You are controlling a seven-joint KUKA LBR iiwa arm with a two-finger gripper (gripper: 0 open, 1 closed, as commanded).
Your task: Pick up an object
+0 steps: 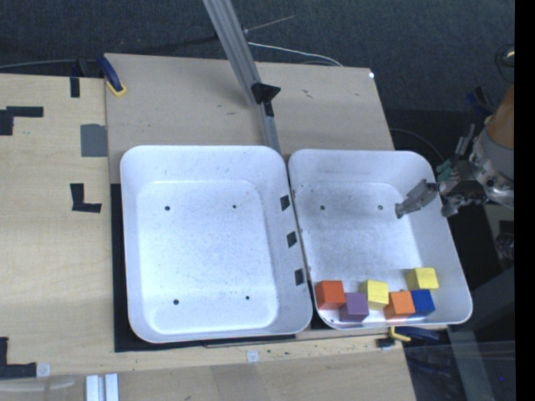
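Observation:
Several small blocks lie along the front edge of the right bin [351,224]: an orange block [330,293], a purple block [357,306], a yellow block [378,291], a second orange block [401,304], a blue block [423,302] and another yellow block [425,277]. My gripper [428,203] hangs over the right bin's right rim, well behind the blocks. It is open, one grey finger [412,200] points left into the bin, and nothing sits between the fingers.
The left bin [201,241] sits beside the right one, joined by dark clips [291,238]. A slanted metal pole [238,48] rises behind the bins. A yellow-and-blue clamp [411,334] lies at the bench's front edge.

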